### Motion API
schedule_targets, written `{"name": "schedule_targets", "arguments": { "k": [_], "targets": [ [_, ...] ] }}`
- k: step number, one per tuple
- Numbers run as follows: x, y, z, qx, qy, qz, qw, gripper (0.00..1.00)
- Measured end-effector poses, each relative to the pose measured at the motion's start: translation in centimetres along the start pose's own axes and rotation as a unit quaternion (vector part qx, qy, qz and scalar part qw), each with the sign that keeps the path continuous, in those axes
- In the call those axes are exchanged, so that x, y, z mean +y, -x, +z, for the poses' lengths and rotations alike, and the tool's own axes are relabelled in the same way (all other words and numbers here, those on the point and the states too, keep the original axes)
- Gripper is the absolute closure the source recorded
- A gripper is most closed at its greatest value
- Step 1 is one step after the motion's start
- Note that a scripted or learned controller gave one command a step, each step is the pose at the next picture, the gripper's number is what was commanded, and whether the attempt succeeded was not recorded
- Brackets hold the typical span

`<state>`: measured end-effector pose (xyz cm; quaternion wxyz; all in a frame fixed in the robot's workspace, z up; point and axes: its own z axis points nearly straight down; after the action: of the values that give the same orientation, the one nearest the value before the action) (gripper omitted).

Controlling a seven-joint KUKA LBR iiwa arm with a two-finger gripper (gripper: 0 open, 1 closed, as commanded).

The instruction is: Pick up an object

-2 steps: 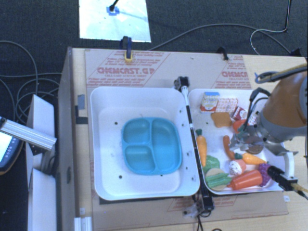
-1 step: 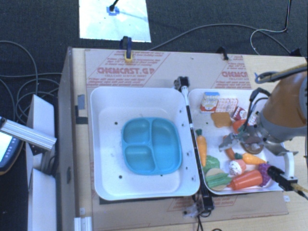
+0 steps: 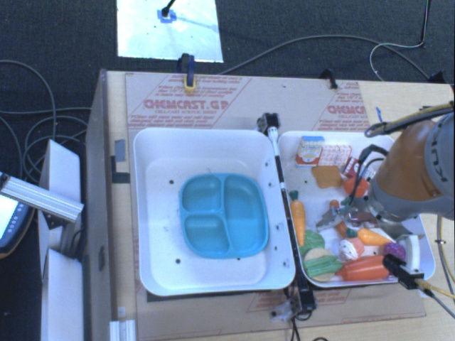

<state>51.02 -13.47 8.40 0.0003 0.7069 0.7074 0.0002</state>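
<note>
- While the grey arm with the orange band [image 3: 416, 169] is reaching in from the right, its two-finger gripper [image 3: 341, 215] is hovering low inside the shallow white right-hand bin [image 3: 426, 261], and the crowding there looks like the main hazard: toy foods are lying touching or overlapping, so a closing grasp could pinch two at once or nudge one aside.
- Just beside the gripper tip, a small orange carrot-shaped toy [image 3: 298, 219] is lying lengthwise against the bin's left wall, and a tan flat cracker-like piece [image 3: 326, 177] is sitting a little above it; either could be the target, and I cannot tell which.
- Nothing is visibly sitting between the fingers, so I am judging that no object is being held; whether the fingers are spread or closed cannot be told from this angle.
- Near the bin's lower edge, a long reddish-orange pepper-like toy [image 3: 366, 268], a green leafy piece [image 3: 321, 266] and a small white round toy [image 3: 348, 248] are bunching together, and a slanted descent could glance off their rounded surfaces.
- Meanwhile the wrist is angling down and leftward over the right bin, with the arm's bulk covering that bin's right half.
- Well apart, a light blue divided plastic plate [image 3: 224, 215] is resting in the shallow white left-hand bin [image 3: 163, 155].
</note>
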Motion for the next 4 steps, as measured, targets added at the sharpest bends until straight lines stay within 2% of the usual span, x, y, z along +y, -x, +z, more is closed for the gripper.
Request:
{"name": "schedule_targets", "arguments": {
  "k": [1,2,3,4],
  "targets": [
    [0.1,0.0,-1.1,0.000,0.001,0.000,1.0000,1.00],
    [-1.0,-0.4,-10.2,0.000,0.002,-0.001,1.0000,1.00],
    [-1.0,-0.4,-10.2,0.000,0.001,-0.001,1.0000,0.00],
    [-1.3,1.3,0.0,0.000,0.000,0.000,1.0000,0.00]
  ]
}}
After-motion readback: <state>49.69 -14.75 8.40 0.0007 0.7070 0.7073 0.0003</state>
